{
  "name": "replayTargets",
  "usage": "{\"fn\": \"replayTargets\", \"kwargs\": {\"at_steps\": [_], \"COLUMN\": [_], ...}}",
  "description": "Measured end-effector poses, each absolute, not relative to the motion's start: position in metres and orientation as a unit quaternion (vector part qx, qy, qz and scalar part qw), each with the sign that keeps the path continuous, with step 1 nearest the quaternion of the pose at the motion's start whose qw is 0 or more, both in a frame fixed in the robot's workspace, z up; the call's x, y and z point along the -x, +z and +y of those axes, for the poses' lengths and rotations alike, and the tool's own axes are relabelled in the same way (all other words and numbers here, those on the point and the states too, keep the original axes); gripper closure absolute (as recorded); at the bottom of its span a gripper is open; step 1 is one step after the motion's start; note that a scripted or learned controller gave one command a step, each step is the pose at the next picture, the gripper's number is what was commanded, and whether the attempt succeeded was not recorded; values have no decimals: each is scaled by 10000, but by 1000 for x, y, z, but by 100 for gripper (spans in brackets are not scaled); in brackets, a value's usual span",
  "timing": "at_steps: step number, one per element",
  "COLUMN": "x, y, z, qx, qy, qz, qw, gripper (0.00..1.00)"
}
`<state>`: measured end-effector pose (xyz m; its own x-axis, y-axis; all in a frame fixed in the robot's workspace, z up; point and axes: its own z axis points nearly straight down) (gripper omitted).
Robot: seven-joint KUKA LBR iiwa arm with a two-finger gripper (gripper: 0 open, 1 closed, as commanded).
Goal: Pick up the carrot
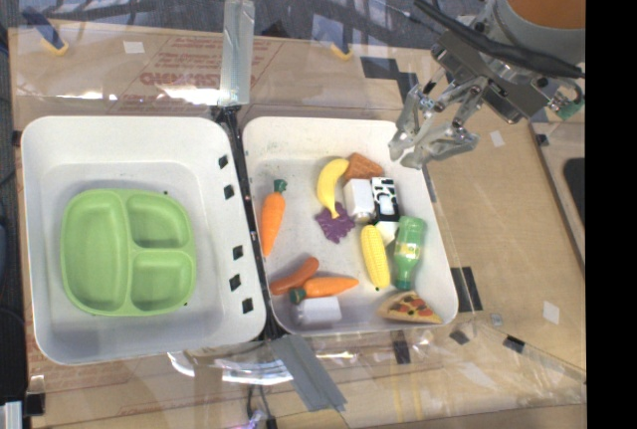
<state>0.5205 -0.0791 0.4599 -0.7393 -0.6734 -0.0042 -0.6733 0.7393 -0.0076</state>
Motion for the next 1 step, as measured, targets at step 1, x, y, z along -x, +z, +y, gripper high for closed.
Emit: {"fn": "replayTargets", "kwargs": {"at_steps": [1], "x": [-511], "y": [239], "z": [-85], "qx": [3545], "qy": [32], "qz": [9351], "qw": [-42], "gripper": [100]}}
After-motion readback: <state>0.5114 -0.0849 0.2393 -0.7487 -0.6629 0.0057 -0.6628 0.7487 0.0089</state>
